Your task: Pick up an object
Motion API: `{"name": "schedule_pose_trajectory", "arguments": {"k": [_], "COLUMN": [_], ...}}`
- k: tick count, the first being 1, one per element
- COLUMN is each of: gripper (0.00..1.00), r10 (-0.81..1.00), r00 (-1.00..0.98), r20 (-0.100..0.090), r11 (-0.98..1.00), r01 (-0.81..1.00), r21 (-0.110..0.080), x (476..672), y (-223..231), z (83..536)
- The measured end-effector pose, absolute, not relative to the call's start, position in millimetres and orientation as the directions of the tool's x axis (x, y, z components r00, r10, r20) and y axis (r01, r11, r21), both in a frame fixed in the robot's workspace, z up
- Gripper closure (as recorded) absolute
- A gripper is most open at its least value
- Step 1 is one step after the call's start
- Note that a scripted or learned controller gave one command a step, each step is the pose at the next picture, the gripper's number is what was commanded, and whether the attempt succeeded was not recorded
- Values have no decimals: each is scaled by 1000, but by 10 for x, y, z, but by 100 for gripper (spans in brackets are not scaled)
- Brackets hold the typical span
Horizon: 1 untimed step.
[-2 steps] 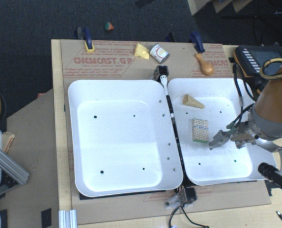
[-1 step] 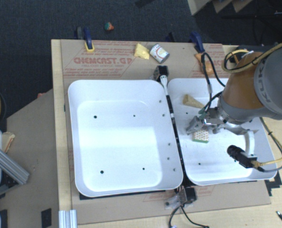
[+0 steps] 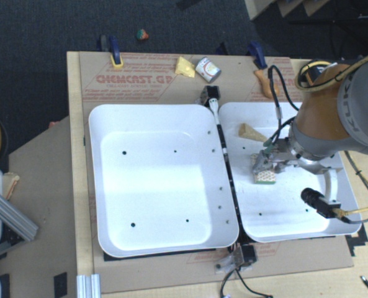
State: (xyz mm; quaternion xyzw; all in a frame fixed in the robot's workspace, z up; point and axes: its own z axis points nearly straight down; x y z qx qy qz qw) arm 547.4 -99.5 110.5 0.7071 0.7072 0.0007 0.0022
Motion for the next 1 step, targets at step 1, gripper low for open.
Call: {"name": "schedule_pose_trajectory", "arguments": {"k": [1], "gripper": [100], "r10": [1000], "r00": [-9], "r20": [0], "r11": [9], "r01": [1000], "r21": [16], "x": [6365], "y": [-447], "z": [1908]}}
